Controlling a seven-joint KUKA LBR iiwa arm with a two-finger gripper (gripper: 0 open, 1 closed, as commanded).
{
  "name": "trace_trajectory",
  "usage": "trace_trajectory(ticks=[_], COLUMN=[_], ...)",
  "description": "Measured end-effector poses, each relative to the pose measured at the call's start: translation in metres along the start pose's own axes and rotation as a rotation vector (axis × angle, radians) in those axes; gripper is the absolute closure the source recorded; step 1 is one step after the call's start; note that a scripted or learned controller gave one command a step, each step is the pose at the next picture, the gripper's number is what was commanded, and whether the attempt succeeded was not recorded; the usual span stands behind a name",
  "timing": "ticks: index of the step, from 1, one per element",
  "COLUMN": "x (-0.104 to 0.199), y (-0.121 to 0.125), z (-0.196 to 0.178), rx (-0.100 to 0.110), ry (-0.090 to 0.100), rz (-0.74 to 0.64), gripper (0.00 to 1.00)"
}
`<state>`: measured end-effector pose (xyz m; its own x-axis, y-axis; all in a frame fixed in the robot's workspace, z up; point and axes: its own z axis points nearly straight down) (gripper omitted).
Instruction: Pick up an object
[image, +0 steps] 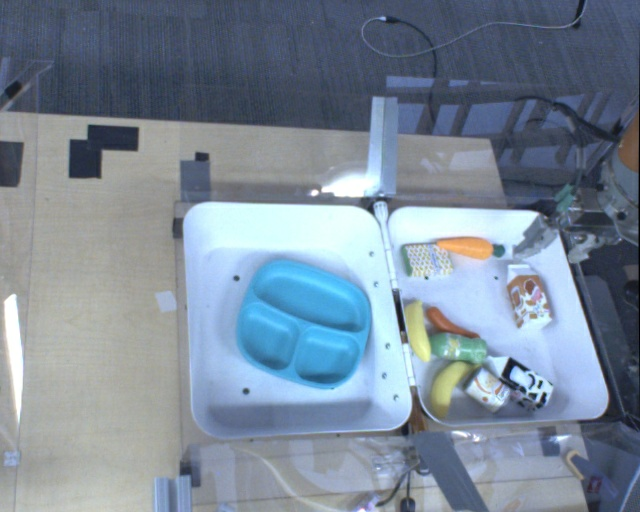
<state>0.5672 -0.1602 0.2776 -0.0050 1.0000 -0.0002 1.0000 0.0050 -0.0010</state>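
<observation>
We see the bench (100, 300) carrying two bins: the left bin (210, 400) holds a blue tray (303, 322), and the right bin (585, 385) holds the candidates. These are a carrot (465, 247), bananas (447, 386), a green bottle (459, 349), cartons (528, 298) and a patterned box (427, 260). The tool (536, 238) sits at that bin's far right corner, and we cannot tell its state. We judge the crowded near cluster risks a slip or double contact. No label is readable at this size.
</observation>
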Motion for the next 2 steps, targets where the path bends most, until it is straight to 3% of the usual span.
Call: trace_trajectory(ticks=[1,2], x=[-0.046,-0.046], y=[0.027,0.027], z=[0.059,0.168], rx=[-0.002,-0.005], ry=[0.0,-0.001], rz=[-0.16,-0.104], gripper=[0.0,0.0])
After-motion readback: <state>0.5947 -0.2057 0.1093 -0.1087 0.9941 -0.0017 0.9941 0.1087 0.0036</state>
